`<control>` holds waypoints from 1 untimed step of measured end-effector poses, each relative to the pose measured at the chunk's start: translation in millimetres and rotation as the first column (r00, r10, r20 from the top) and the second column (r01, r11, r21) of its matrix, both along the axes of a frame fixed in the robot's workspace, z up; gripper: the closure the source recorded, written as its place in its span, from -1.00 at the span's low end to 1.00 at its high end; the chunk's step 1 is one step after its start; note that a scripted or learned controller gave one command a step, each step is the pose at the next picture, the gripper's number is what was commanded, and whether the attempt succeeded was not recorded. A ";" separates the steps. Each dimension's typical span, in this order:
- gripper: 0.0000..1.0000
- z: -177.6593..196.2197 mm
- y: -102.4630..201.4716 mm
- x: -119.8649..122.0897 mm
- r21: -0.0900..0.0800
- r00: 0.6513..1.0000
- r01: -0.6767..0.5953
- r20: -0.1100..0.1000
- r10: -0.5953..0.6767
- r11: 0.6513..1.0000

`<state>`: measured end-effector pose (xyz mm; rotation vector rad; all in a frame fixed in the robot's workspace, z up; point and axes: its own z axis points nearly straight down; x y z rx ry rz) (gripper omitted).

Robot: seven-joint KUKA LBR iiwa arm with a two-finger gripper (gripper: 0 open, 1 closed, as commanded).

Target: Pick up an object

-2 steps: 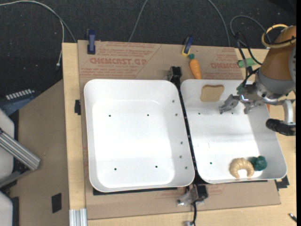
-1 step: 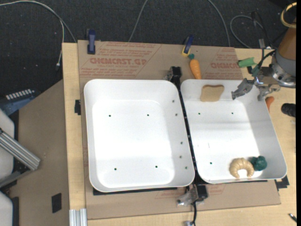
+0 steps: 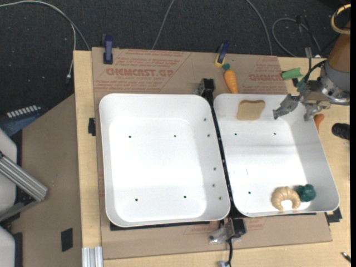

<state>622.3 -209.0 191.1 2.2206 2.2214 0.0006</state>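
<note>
While it hangs over the far right rim of the right-hand white plastic bin point(image 3: 311, 149), the grey two-finger gripper point(image 3: 296, 108) has its fingers spread apart with nothing between them, one tip point(image 3: 280, 110) reaching in over the bin and the other near the rim. Just beside that inner tip, toward the bin's far wall, lies a flat tan bread-slice toy point(image 3: 250, 109); being nearest, it looks the likeliest target, though it lies low for a pinch. Farther out, well apart at the near right corner, a pale curled croissant toy point(image 3: 286, 198) touches a small dark green lumpy toy point(image 3: 305, 192), probably slid there by the sloping floor. Beyond the far wall, an orange carrot toy point(image 3: 230, 80) rests on the brown cardboard sheet point(image 3: 161, 65), outside either bin. Farthest off, the left-hand white bin point(image 3: 111, 166) sits alongside.
</note>
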 end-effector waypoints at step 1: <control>-1.00 110.7 14.5 -17.4 -0.002 1.000 -0.001 0.010 0.001 1.000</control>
